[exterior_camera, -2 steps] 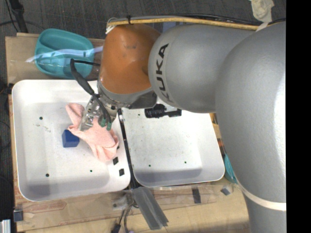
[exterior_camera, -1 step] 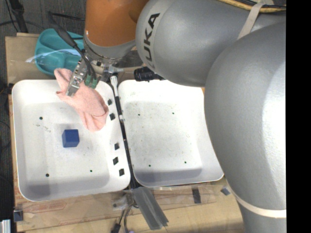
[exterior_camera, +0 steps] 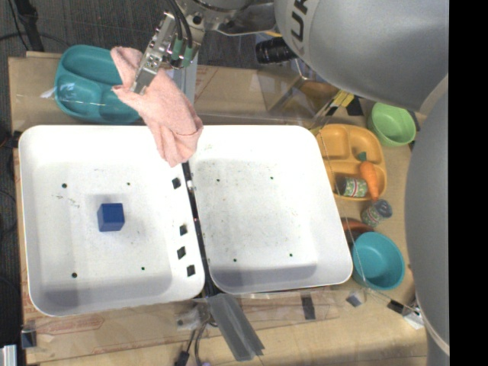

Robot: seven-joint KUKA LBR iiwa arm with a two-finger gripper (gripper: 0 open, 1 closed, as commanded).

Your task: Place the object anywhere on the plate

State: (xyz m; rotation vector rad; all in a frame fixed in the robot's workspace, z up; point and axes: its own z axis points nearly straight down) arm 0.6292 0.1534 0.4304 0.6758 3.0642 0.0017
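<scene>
Two shallow white plastic bins sit side by side on the bench. The left bin [exterior_camera: 46,280] holds one thing, a small blue cube [exterior_camera: 111,216], resting on its floor left of centre; the right bin [exterior_camera: 320,204] has only dark specks on its floor. Up at the top, the grey arm [exterior_camera: 366,29] looms in large, and its two-finger gripper [exterior_camera: 142,84] is above the far edge of the left bin, its metal fingers [exterior_camera: 158,48] slanting down and to the left — they are pinched together on a pink cloth [exterior_camera: 169,113], one soft crumpled rag that drapes from the fingertips and hangs down to the seam between the two bins, its lowest fold just over the far rim. Behind the cloth, beyond the left bin, there is one teal plastic dish [exterior_camera: 88,82] on the wooden bench [exterior_camera: 229,90], and the cloth's upper corner overlaps it in the view. To the right of the right bin — one yellow compartment tray [exterior_camera: 343,139] with a small orange carrot-shaped toy [exterior_camera: 370,179] and a small can [exterior_camera: 352,187] in its compartments. One lime green bowl [exterior_camera: 393,124] stands beyond the tray, one teal bowl [exterior_camera: 379,260] nearer the front, just beside the right bin's corner.
</scene>
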